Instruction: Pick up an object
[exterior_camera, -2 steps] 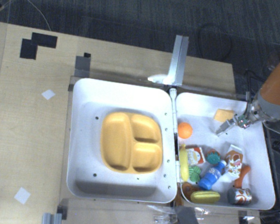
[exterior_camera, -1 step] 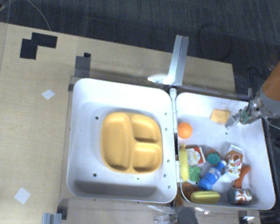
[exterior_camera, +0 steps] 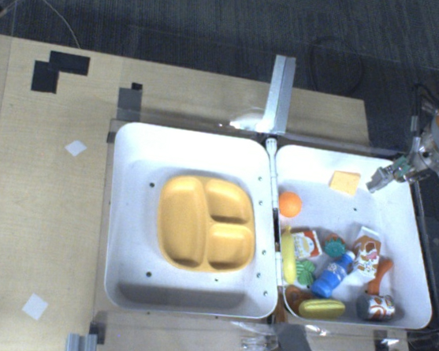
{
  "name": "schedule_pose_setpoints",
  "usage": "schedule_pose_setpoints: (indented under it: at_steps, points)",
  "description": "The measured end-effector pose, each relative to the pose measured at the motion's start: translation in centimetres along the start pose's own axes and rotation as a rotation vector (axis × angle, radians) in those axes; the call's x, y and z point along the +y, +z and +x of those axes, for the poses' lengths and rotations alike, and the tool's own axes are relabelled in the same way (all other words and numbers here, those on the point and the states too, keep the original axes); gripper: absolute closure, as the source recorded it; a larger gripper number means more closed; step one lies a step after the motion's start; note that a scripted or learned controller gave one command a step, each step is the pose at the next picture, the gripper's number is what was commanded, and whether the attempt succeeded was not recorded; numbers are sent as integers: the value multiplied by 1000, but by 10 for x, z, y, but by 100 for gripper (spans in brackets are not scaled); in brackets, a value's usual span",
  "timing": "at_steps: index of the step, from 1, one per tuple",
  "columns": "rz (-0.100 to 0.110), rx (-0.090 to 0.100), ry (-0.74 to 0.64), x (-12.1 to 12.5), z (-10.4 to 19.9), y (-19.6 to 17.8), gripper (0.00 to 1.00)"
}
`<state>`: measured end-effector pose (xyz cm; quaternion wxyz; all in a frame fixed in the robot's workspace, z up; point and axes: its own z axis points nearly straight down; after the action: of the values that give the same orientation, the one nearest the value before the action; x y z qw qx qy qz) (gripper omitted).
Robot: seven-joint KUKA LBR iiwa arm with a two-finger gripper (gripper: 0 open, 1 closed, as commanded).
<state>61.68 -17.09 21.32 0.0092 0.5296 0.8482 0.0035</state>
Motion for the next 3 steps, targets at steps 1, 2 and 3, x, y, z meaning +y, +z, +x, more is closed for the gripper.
schedule_pose_setpoints:
  at_steps: [1,2,3]
  points:
    - [9,6,1,-2,1,6,0]
    - [9,9,-269,-30,-3,39,0]
    - [13,8,203,-8,-27,94,0]
